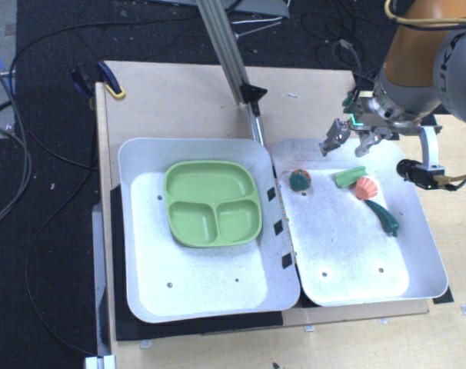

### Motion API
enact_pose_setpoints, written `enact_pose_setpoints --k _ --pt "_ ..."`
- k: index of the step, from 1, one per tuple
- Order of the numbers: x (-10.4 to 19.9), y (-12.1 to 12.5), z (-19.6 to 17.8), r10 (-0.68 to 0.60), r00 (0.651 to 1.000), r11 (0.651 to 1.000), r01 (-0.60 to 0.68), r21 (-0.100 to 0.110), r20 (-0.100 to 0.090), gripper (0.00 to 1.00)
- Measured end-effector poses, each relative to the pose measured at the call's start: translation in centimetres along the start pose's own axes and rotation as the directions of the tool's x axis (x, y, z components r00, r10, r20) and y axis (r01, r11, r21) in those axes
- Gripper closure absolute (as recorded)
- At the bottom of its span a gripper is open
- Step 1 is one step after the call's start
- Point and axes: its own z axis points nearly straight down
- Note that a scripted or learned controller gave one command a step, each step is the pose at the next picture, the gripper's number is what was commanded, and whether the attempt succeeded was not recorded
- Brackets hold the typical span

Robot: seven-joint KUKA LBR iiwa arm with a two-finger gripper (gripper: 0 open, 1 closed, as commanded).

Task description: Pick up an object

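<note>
Well to the left of the end effector [348, 133] and lower in the view, the left bin [141, 283] carries a green divided plate [214, 204], lying flat with its three compartments up; it looks parked there as a spare item rather than as the nearest target. Nearer, just below and left of the end effector, a small round toy [299, 180] with a teal body and a reddish top sits close to the left wall of the right bin [371, 275]. Directly below the end effector lie a short light-green piece [347, 177], a pink-orange piece [365, 188] touching it, and a dark green elongated piece [384, 215] running down and to the right.

The end effector hangs over the bin's upper edge, above this cluster, apparently staged for a descent. Whether its fingers are spread or pressed together I cannot tell; nothing is visibly between them.

The likeliest pick, I judge, is the light-green piece: small, smooth, blocky, lying flat but crowded by its pink neighbour.
</note>
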Motion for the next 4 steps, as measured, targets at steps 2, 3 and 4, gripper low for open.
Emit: enact_pose_setpoints --k 2,3,4 --pt "-0.4 0.1 6.2 0.002 1.000 1.000 -0.002 0.002 0.001 0.00" --pt "0.6 -0.3 11.3 0.000 1.000 1.000 0.000 0.002 0.000 0.00" --pt "0.6 -0.4 14.4 0.001 1.000 1.000 -0.001 -0.002 0.001 0.00"
